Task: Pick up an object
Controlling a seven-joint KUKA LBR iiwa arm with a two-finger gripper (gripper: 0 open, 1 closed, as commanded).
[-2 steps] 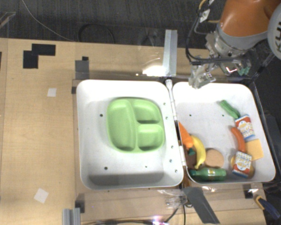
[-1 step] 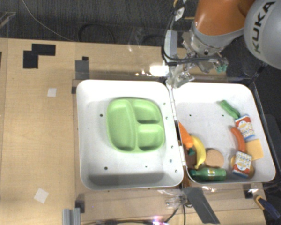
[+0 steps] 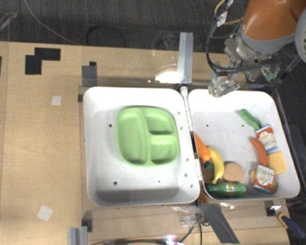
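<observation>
The gripper (image 3: 223, 87) hangs above the right white bin's (image 3: 229, 121) upper rim, holding nothing, finger spread untellable, presumably poised before descending toward the toy food clustered lower right.

My bench (image 3: 35, 152) was pale wood, marked with black blocky patches (image 3: 41, 59) near its far left corner and small pale squares (image 3: 56, 100) further in. Beyond its far edge lay dark, ribbed flooring (image 3: 117, 9), crossed by a thin pale cable (image 3: 46, 22). A grey metal post (image 3: 185, 57) stood at the far side, with a bright glare (image 3: 168, 76) beside its base.
</observation>
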